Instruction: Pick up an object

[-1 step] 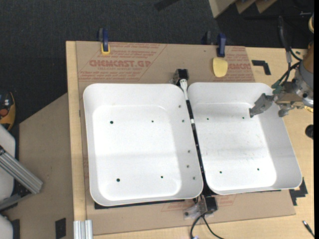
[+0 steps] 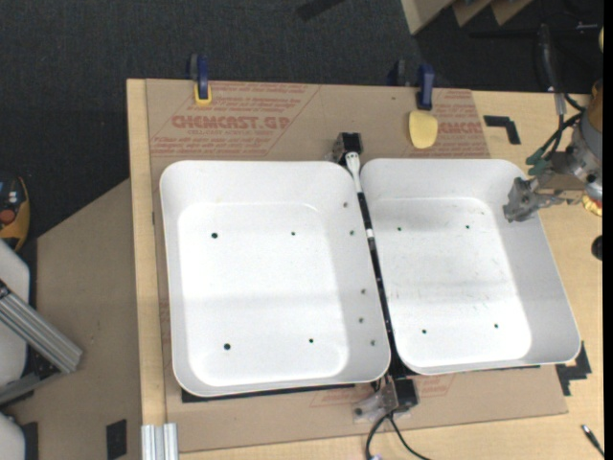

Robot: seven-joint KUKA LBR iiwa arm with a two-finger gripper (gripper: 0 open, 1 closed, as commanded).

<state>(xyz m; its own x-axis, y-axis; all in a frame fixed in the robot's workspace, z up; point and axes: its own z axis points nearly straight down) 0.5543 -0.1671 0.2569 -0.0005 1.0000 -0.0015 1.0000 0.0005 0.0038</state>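
The grey metal hand [image 2: 522,202] hangs over the far right rim of the right shallow white plastic bin [image 2: 536,286], its arm cut off by the frame edge. Its tip is blurred and small; I cannot tell its state. The left shallow white bin [image 2: 182,286] lies beside it on the brown cardboard-covered surface [image 2: 287,113].

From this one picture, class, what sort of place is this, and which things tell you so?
Probably a robotics lab test bench: two shallow white bins sit side by side on a clamped board, a robot gripper reaches in, and cables trail off.
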